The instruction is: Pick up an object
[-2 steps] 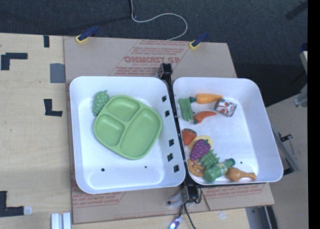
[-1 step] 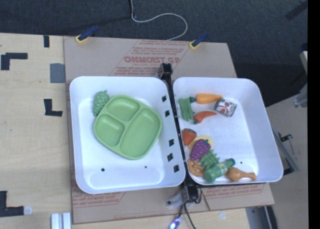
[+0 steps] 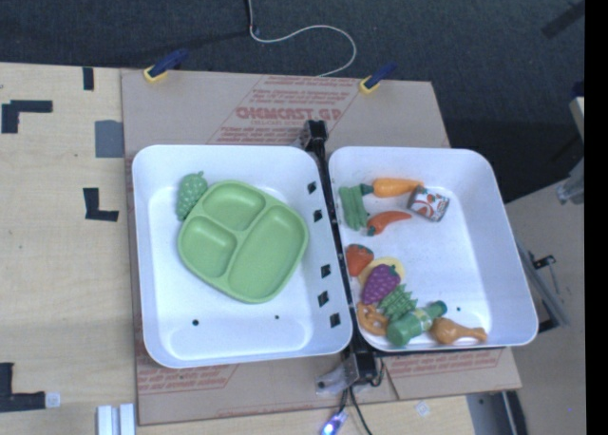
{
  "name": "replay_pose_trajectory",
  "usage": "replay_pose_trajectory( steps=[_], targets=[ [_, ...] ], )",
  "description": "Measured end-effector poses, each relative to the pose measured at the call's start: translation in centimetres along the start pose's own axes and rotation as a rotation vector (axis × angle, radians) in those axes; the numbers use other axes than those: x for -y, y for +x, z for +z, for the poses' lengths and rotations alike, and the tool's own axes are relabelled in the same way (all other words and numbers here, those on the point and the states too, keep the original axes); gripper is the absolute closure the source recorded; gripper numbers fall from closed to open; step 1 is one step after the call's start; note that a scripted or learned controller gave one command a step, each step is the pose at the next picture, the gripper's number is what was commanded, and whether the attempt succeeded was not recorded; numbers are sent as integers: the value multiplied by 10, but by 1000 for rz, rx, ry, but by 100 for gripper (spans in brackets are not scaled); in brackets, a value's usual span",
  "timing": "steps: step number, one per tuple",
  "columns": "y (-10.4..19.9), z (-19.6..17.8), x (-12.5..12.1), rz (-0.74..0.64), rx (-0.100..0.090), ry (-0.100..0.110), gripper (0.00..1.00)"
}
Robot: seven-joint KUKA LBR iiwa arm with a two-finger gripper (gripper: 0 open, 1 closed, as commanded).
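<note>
Camera view, looking down on two white bins side by side: nothing lifted so far, judging from how everything lies. In the left bin (image 3: 237,329), a green divided plate (image 3: 242,243) with a green bumpy toy (image 3: 191,194) touching its upper-left edge. In the right bin (image 3: 465,262), a scatter of toy food: carrot (image 3: 394,187), small can (image 3: 428,203) just beside it, red-orange pepper (image 3: 388,222) below, purple grapes (image 3: 378,283) lower down, orange gourd (image 3: 456,332) near the front rim. All resting on the bin floors, none raised or clamped. Cannot tell the gripper's state, whether spread or pressed together. Whole of the pick seemingly left: choosing a piece, descending, closing, lifting. Probably easiest: can or carrot, lying apart from the crowded lower cluster.
</note>
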State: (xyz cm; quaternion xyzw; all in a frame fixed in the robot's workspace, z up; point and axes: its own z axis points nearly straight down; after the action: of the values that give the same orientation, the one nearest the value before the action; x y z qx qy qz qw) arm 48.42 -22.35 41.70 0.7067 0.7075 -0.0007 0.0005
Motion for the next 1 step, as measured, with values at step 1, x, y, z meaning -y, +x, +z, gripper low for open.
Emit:
replay_pose_trajectory(
  steps=[1],
  targets=[
    [0,-126,-20,-2,6,-15,100]
  ],
)
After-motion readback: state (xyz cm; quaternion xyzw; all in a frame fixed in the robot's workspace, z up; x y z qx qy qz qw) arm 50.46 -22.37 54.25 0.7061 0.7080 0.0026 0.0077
